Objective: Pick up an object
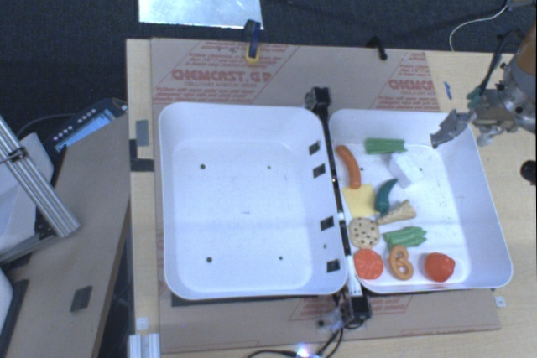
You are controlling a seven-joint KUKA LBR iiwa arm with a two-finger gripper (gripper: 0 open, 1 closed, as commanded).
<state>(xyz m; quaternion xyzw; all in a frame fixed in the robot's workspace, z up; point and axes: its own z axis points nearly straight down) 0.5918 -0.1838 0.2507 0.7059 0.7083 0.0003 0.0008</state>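
Note:
The right bin (491,222) holds several toy foods: a green bean pod (384,146), a white block (409,172), an orange-red sausage (348,166), a yellow slab (359,199), a teal pepper (386,195), a round cookie (363,232), a green vegetable (406,236), an orange pretzel (401,262) and two red tomatoes (367,264) (439,267). My gripper (464,132) hangs above the bin's far right corner, open, with nothing between its fingers. Its left finger (445,130) points down toward the white block, a little to the block's upper right.
The left bin (168,180) sits beside the right one, with a black divider clamp (336,197) between them. Both rest on a cardboard sheet (218,75). A cable (470,25) loops at the far right near the arm.

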